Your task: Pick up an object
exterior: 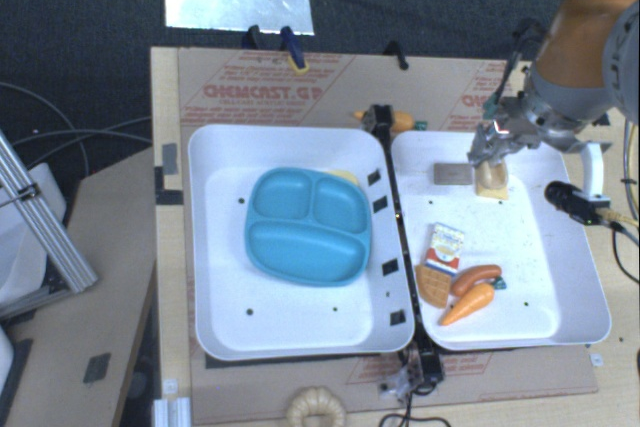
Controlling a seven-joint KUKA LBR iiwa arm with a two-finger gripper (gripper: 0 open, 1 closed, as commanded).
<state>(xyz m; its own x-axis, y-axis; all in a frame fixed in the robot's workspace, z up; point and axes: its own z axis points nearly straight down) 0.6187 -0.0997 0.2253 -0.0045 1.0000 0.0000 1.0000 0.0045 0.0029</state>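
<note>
Tan and pale, a small bread-like piece (pixel 491 179) lies in the right bin (pixel 560 315), toward twelve o'clock of its floor; the hand (pixel 490 151) is directly over it, touching or nearly so, and whether its fingers are spread or pinching cannot be told from this slant; a grey flat piece (pixel 452 174) lies just beside at nine o'clock of the bread piece. Toward six o'clock of that bin sit a small carton (pixel 446 245), a round waffle-like biscuit (pixel 433 285), a sausage (pixel 474 278) and a carrot (pixel 467 304), clustered and touching. The left bin (pixel 215 315) holds a blue divided plate (pixel 307 225); both bins rest on the bench (pixel 260 85).
</note>
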